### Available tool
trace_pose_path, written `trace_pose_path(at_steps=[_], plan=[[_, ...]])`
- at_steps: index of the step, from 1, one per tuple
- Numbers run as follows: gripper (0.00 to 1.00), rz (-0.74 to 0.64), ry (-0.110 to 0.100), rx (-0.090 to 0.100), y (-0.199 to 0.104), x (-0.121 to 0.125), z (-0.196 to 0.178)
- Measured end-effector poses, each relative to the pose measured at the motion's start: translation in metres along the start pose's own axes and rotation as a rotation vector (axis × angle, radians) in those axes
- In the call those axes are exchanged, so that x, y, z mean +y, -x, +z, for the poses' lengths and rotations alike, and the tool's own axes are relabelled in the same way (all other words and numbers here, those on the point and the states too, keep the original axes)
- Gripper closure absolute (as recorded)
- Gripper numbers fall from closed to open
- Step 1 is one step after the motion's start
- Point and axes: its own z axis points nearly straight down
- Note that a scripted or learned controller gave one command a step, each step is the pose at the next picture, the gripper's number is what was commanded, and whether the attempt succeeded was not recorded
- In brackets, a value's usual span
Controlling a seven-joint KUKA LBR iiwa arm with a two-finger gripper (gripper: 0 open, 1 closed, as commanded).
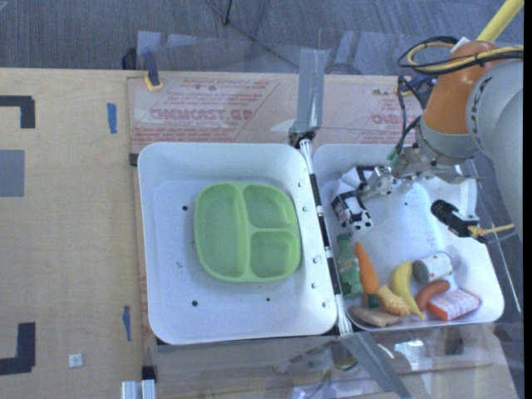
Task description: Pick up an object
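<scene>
At the near rim of the white bin on the view's right (pixel 492 283), a loose cluster of small things lies along its front wall: a flat beige piece (pixel 372 317) nearest the edge, a red-orange box (pixel 454 304) in the near right corner, and a red sausage (pixel 431 293) just beside the box. A banana (pixel 403 278) lies close to the sausage on its left, touching a knobbly yellow piece (pixel 391 301) at its lower end. Just left of these an orange carrot (pixel 366 268) lies lengthwise, with a dark green thing (pixel 347 276) pressed against the bin's left wall next to it. A little farther back, a grey-and-white can (pixel 434 266) lies on its side above the sausage. The other white bin (pixel 166 181), to the left, holds a green divided plate (pixel 247 231) flat in its middle. Farther back in the right bin, the gripper (pixel 355 209) hangs low near the left wall, apart from the carrot and the rest of the cluster; whether it is spread or closed cannot be told, and nothing is seen in its grasp. The grey arm with its orange band (pixel 453 98) reaches in from the far right. Behind both bins lies a cardboard sheet with red print (pixel 208 106), then grey carpet (pixel 83 15).
</scene>
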Motion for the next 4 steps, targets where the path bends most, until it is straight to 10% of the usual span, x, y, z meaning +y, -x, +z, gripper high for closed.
trace_pose_path(at_steps=[1,2,3,4], plan=[[1.00,-0.003,-0.010,0.000,0.000,-0.002,-0.011],[1.00,-0.009,0.028,-0.012,-0.038,0.013,-0.122],[0.00,-0.010,0.028,-0.012,-0.038,0.013,-0.121],[0.00,-0.189,0.049,-0.019,-0.051,0.014,-0.027]])
